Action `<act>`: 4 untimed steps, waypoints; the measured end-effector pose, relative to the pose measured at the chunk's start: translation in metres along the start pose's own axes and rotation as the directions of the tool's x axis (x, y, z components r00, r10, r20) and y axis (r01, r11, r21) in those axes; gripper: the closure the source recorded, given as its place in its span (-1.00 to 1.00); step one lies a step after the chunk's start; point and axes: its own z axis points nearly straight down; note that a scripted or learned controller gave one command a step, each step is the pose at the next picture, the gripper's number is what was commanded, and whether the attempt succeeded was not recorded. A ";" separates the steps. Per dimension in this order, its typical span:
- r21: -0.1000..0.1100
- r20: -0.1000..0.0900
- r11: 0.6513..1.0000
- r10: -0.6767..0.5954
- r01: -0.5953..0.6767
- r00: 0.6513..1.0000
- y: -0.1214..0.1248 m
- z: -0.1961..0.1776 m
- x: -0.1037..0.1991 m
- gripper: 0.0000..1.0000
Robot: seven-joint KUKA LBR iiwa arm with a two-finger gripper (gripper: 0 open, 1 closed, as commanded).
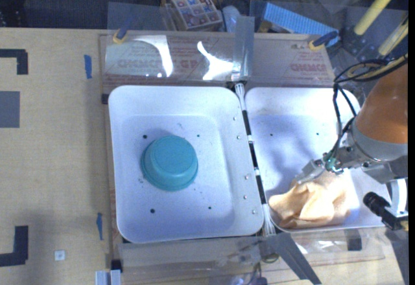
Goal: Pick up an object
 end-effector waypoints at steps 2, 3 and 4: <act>-0.004 0.000 0.981 0.192 -0.192 0.981 -0.027 0.055 -0.049 -1.00; -0.011 0.003 0.981 0.194 -0.194 0.981 -0.026 0.043 -0.050 1.00; -0.011 0.003 0.981 0.195 -0.195 0.981 -0.026 0.043 -0.051 -1.00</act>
